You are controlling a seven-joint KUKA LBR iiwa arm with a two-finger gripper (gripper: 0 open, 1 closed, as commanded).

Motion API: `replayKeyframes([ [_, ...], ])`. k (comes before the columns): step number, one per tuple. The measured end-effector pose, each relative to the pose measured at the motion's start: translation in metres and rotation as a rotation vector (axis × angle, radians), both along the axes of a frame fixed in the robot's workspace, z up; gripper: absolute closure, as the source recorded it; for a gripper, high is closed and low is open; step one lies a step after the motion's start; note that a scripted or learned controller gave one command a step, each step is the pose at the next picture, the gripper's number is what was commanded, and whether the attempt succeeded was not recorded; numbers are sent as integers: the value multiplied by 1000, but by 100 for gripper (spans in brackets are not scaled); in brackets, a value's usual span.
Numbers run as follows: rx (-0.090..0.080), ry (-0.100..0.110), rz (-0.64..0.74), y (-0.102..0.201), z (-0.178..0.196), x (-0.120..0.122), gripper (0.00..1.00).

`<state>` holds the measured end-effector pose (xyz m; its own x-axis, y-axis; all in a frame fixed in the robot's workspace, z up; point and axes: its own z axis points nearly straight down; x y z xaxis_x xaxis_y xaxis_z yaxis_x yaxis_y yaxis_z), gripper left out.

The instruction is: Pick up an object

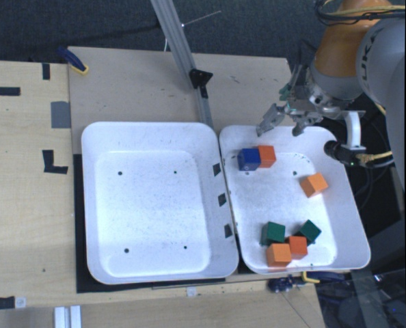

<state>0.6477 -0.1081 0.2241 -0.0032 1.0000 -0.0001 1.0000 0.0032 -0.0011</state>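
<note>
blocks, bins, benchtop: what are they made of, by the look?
Blocks, e.g. the blue block: solid matte colour with crisp edges, so probably painted wood or foam; the view can't settle which.
Right bin and left bin: white moulded plastic, going by the rounded rims and a slight sheen, with dark speckling.
Bench: pale wood grain, likely plywood, unfinished or lightly sealed.

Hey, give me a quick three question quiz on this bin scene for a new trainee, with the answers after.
1. True or false: the gripper holds a block.
2. Which block touches the blue block? A) a green one B) an orange one C) none
3. Fill in: all the blocks lie in the ___ bin in the camera view.

Key:
1. False; its open fingers hang over the bin's far rim with nothing between them.
2. B, the orange block.
3. Right.
</note>
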Motion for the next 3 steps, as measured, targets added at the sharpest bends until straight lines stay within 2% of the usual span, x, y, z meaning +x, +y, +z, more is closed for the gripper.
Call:
replayKeyframes([
  [1, 0, 0, 0, 0, 0, 0, 0],
  [2, -1, 7, -1, -3, -64, -2, 0],
  [3, -2, 3, -1, 4, -126, -2, 0],
])
